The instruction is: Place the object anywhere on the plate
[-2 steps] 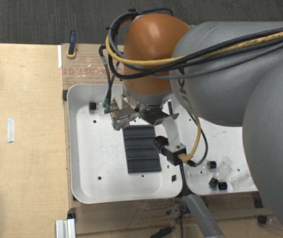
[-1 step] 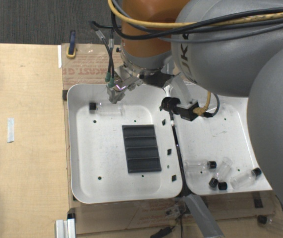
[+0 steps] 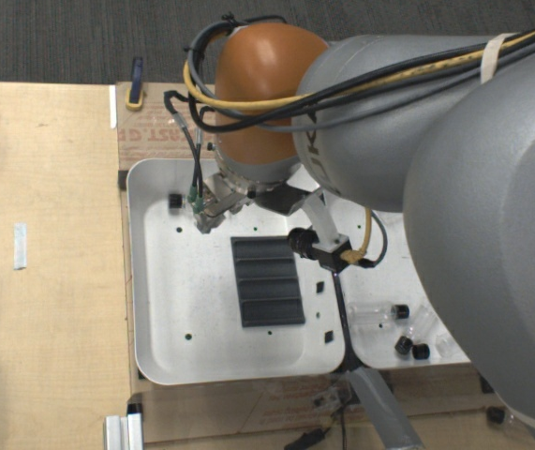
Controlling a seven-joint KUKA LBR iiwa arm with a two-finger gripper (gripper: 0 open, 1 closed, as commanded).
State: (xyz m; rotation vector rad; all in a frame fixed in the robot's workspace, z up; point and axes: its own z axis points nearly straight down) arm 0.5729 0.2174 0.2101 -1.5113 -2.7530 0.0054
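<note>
Pale wood table carrying white bin; dark ribbed slab, presumably the plate, lying mid-bin with long axis running top to bottom of view. Pincer low near bin's upper-left corner, up and left of slab; open or closed impossible to tell. Small black piece, possibly the object, just left of pincer, well apart from slab

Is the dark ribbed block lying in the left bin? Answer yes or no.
Yes, the dark ribbed block lies flat on the floor of the left white bin.
</note>
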